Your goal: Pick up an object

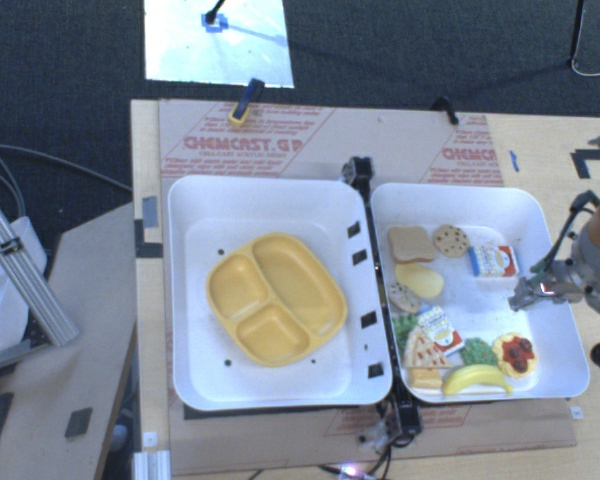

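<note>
Bins sit side by side: the left bin (190, 268) holds a yellow tray (275, 311), the right bin (540, 218) a crowd of toy foods. The gripper (536, 294) hangs low by that bin's right wall; whether it is open or holding anything, I cannot tell. Nearest are the milk carton (492, 260) and the tart (516, 354), both apart from it. Crowding is the risk: banana (476, 378), broccoli (476, 351) and tart touch, so a descent there could nudge neighbours or close on two things.
</note>
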`<action>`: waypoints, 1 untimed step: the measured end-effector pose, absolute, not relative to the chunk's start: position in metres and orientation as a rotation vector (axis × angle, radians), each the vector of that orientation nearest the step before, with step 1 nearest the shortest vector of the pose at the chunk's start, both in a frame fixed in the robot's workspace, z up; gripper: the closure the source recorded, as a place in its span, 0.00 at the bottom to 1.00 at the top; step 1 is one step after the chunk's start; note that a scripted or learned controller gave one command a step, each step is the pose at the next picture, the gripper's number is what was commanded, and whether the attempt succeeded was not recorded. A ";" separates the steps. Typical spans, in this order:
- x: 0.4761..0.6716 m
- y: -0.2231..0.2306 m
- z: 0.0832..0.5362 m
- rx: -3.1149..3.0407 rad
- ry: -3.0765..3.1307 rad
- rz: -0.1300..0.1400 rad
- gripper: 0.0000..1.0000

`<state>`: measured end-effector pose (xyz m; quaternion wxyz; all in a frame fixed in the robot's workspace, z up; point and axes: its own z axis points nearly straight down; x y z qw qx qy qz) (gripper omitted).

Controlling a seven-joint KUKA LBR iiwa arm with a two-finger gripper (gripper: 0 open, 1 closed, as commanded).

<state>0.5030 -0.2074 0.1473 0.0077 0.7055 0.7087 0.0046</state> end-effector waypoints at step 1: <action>0.504 -0.207 0.158 2.201 2.216 0.018 1.00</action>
